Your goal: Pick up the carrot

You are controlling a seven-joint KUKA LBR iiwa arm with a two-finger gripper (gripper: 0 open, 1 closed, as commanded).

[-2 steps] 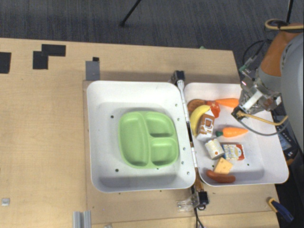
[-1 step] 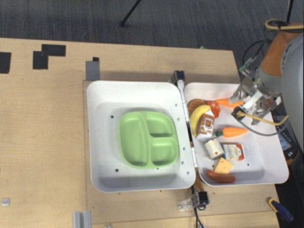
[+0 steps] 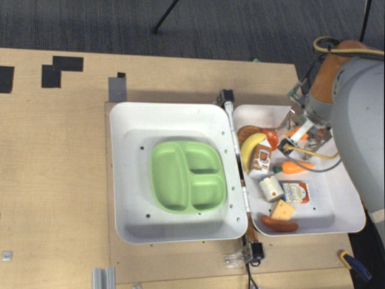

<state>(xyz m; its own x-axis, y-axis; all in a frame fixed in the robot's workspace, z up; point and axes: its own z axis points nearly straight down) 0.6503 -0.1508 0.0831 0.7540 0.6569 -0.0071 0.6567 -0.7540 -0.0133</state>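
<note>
Two white bins are seen side by side on the bench; the left bin (image 3: 129,161) holds a green divided tray (image 3: 186,176), and the right bin (image 3: 337,218) holds the clutter of toy food. The gripper (image 3: 299,138) hangs over the upper part of the right bin, with the grey arm (image 3: 361,125) reaching in behind it. Whether anything is clasped, or how the gripper is set, cannot be told from this slanted view, since the tool is small and crossed by a cable.

The carrot (image 3: 295,168) is judged to be the orange piece lying on the bin floor just below the gripper, nearly level, with its thick end toward the bin's centre. A banana (image 3: 251,147) and a small brown carton (image 3: 260,159) lie off to the gripper's far side, while a white cup (image 3: 271,188), a flat packet (image 3: 296,192), a cheese wedge (image 3: 282,210) and a sausage (image 3: 280,224) lie beyond the carrot.

For a sound pick, the tool should be shifted over the carrot's thicker half and the closing line set across its long axis. A straight descent is advised, so that the neighbouring red piece (image 3: 272,139) is not nudged. The cable should be kept off the carrot.
</note>
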